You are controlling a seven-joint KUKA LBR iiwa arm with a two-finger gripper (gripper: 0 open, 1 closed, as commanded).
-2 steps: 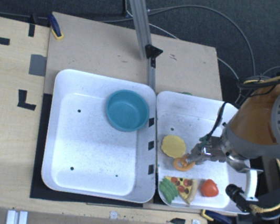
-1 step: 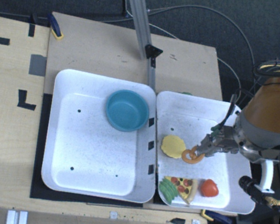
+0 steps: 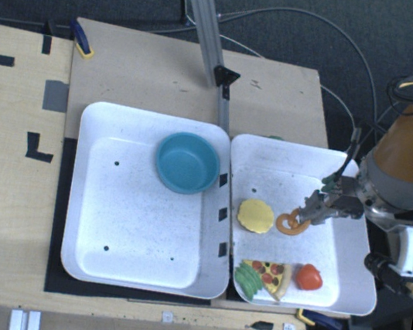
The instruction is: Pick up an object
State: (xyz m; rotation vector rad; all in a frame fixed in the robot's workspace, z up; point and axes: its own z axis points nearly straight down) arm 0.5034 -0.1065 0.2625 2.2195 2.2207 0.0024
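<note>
Four items listed around the pretzel in the right bin: nearest the camera, pizza slice and tomato; yellow disc just beside its left. Tool touches the pretzel's upper right; grip state cannot be judged. Risk: contact on the rim only, so the ring may slip or skid against the disc.
</note>
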